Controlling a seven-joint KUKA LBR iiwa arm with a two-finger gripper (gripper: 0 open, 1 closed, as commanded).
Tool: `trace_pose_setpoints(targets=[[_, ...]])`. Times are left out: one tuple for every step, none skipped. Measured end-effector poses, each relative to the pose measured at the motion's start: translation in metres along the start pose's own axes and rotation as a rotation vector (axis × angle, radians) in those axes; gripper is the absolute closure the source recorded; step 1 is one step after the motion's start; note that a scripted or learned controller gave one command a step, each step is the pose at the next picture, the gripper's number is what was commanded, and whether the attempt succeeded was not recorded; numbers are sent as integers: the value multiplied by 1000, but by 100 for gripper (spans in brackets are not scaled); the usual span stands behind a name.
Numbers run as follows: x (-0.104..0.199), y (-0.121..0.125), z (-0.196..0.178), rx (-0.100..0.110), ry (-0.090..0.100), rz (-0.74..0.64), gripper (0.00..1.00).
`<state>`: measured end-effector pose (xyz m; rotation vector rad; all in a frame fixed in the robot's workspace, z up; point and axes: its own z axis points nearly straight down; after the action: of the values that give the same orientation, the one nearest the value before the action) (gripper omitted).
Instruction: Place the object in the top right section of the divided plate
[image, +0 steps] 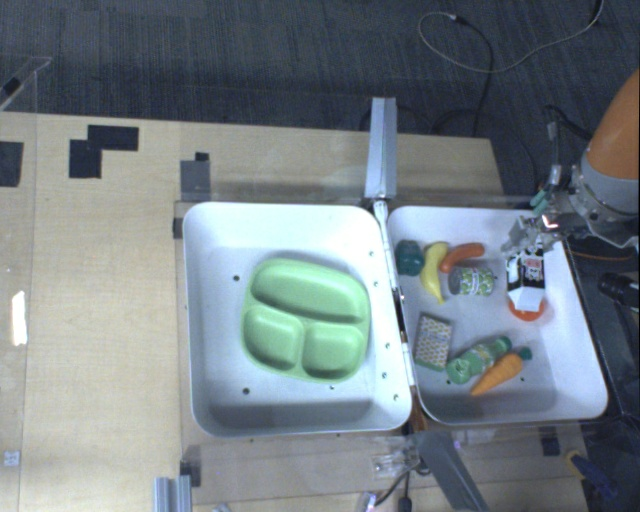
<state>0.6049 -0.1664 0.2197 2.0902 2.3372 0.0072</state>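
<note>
Hovering claw (533, 228), grip impossible to judge, above small carton (526, 273) with unreadable label, right bin (590, 370).

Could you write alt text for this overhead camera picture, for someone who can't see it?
A robot gripper hovers over the right bin, which holds toy food including a banana and carrot. The left bin holds a green divided plate.

Pale wooden desk (100, 330) with black square markings (100, 148) toward the upper left of the frame. Dark carpeted floor (250, 50) along the top, crossed by a thin looping cable (470, 50) at upper right.
</note>
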Motion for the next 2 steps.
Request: trace_pose_setpoints(targets=[[44,32,-13,0,0,-49,100],[2,58,-71,-2,-2,-383,100]])
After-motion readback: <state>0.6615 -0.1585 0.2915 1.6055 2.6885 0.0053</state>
